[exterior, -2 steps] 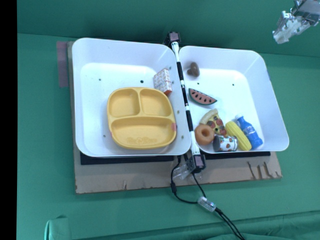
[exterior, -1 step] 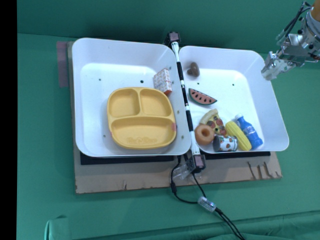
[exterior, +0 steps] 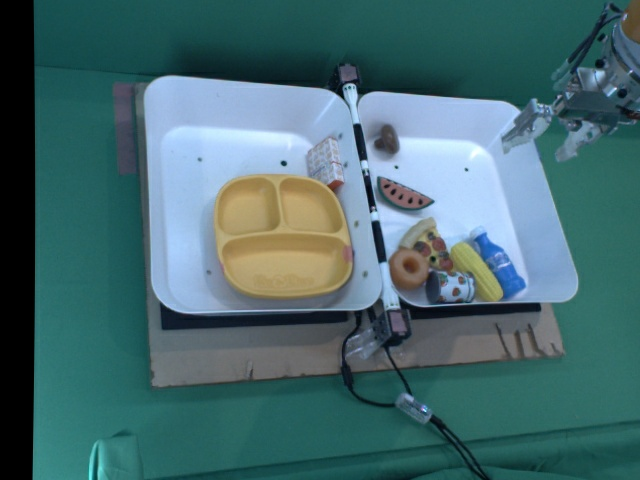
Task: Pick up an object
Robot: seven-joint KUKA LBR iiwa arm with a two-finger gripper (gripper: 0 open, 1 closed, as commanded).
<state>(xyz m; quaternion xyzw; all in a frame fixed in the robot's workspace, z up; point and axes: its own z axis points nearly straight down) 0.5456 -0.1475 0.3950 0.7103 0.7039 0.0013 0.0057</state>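
- The bench (exterior: 90, 268) is covered in green cloth, and a brown board (exterior: 250, 363) lies under the two white bins.
- The left bin (exterior: 180, 118) holds a yellow divided plate (exterior: 284, 236) with three sections, lying flat toward the bin's right side.
- A small carton (exterior: 326, 161) with red and white print stands just beyond the plate's far right corner, close to the bin's right wall.
- A black-and-white bar (exterior: 363, 183) runs between the two bins, and a black cable (exterior: 400, 388) trails from its near end across the cloth.
- The right bin (exterior: 470, 128) holds the things to pick — a small brown lump (exterior: 387, 139) near its far left corner and a watermelon slice (exterior: 404, 195) a little nearer.
- At the bin's near edge a cluster lies packed together: a doughnut (exterior: 408, 268), a pizza slice (exterior: 428, 240), a small can (exterior: 450, 287), a corn cob (exterior: 477, 270) and a blue bottle (exterior: 498, 261).
- The gripper (exterior: 548, 133) hangs above the far right corner of the right bin, well apart from the cluster — its jaws stand wide with nothing between them.
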